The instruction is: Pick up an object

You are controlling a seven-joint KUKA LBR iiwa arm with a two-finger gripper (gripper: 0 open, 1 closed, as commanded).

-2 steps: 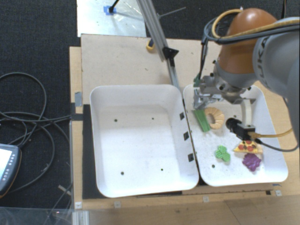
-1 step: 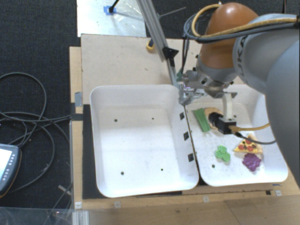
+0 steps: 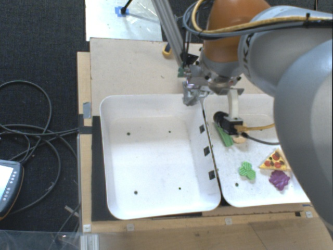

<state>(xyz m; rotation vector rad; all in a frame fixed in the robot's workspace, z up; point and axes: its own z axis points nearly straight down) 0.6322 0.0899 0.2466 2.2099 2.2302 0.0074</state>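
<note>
My gripper (image 3: 192,98) is hanging at the far rim of the bins, right over the spot where the left bin (image 3: 151,160) and the right bin (image 3: 260,196) are meeting; whether it's open or shut I can't tell from this angle (my wrist and the orange band are crowding in from above).

Nearest to me, in the far-left part of the right bin, a green strip (image 3: 225,136) is lying flat, slanting along close to the shared wall; a small tan piece (image 3: 240,138) is sitting just beside its near end. Further toward the cam, abt mid-bin, a green leafy piece (image 3: 247,171) is lying on its own; a pizza slice (image 3: 274,161) is resting to its right, w/ a purple bunch (image 3: 279,179) just in front of the slice, close to touching it. My arm is covering the rest of that bin's right side.

A row of black tabs (image 3: 206,151) is running down the wall btwn the two bins.

Beyond the bins, the pale bench board (image 3: 130,66) is stretching back; a grey pole (image 3: 165,20) is slanting across it, w/ a yellow bit (image 3: 166,50) by its foot. Off the bench's left side, black cables (image 3: 31,134) are looping over dark flooring; a handheld screen (image 3: 6,184) is poking in at the left edge.
</note>
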